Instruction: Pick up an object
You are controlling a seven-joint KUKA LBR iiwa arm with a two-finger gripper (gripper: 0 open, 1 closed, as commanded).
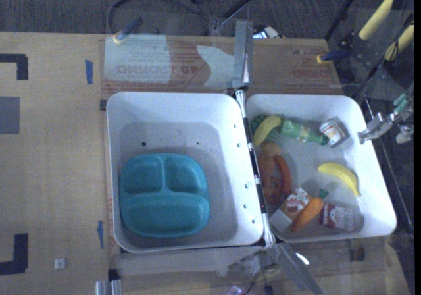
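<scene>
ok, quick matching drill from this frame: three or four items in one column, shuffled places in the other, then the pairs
Items:
1. teal divided tray
2. carrot
3. green bottle
4. hand

Places:
A. by the right bin's outer right rim
B. far part of the right bin
C. left bin
D. near edge of the right bin

Pairs: 1-C, 2-D, 3-B, 4-A

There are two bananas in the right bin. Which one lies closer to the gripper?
The banana lying alone near the bin's right side is closer to the gripper. The other banana lies at the bin's left wall, against the green bottle.
</scene>
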